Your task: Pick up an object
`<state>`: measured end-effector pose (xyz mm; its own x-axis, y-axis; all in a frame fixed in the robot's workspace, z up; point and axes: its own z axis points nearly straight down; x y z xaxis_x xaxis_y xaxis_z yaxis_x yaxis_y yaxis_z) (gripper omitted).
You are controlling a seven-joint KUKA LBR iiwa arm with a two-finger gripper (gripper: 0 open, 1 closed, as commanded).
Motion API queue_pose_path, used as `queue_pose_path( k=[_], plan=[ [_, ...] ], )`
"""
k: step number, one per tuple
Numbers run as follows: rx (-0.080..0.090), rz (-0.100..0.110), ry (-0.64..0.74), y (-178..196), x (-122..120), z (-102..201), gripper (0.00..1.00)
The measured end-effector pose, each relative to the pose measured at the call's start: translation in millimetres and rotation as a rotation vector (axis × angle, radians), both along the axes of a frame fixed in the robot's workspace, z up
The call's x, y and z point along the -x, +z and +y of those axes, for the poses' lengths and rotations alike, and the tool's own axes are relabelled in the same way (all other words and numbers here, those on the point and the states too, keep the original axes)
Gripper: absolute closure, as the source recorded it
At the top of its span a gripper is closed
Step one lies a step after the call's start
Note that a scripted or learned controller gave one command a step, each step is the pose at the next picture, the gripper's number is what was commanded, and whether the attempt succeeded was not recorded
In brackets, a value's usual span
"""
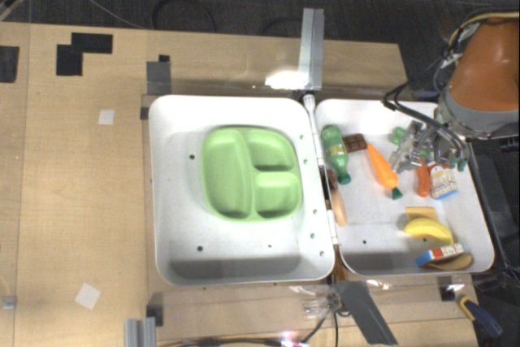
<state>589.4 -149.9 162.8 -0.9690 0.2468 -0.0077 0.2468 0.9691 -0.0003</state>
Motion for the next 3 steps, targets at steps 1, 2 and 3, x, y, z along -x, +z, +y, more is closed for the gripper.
queue_pose_path(
  k=[1, 2, 3],
  plan=[
    [-0.003, 0.005, 0.004, -2.5, 0.7, 2.7, 0.00],
    [0.001, -0.004, 0.144, -73.9, -1.6, 33.2, 0.00],
    [0.003, -0.016, 0.149, -62.2, -6.0, 34.2, 1.00]
  ],
)
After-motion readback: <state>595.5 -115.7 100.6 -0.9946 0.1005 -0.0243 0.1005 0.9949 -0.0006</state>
